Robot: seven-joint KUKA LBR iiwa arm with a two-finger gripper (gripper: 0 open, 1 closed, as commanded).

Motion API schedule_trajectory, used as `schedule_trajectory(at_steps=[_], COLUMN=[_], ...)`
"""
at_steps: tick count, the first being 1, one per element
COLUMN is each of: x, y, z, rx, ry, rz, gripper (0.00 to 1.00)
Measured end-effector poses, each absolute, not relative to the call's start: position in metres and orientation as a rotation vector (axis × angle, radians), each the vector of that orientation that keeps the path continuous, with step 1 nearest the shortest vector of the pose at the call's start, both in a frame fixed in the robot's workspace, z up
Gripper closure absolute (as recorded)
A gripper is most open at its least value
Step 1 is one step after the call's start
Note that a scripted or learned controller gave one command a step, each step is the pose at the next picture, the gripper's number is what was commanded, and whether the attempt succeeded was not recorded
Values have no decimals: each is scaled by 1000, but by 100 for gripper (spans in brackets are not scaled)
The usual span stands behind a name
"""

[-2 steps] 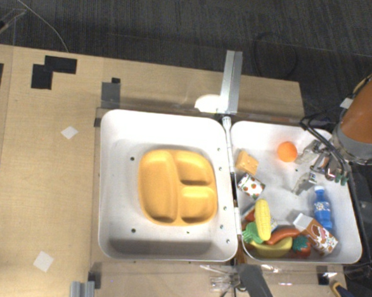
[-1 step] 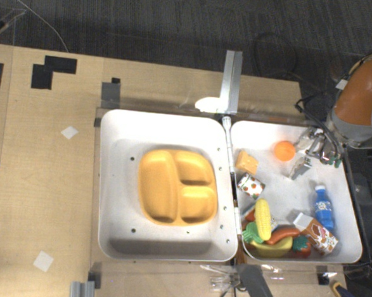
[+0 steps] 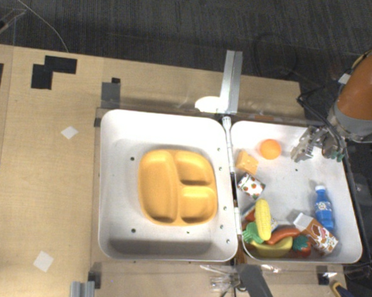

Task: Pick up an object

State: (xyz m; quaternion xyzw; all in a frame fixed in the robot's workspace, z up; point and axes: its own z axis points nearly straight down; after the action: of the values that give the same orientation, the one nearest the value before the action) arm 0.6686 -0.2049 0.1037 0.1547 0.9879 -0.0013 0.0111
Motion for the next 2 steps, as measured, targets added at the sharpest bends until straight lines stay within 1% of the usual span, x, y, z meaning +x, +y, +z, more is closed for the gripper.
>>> schedule_trajectory(at_steps=[1,2], x=[602,602], y=[-184,-184], z=[90,89], rx=[52,50], ry=[3128,3128], rz=[-3,-3], gripper=[100,0])
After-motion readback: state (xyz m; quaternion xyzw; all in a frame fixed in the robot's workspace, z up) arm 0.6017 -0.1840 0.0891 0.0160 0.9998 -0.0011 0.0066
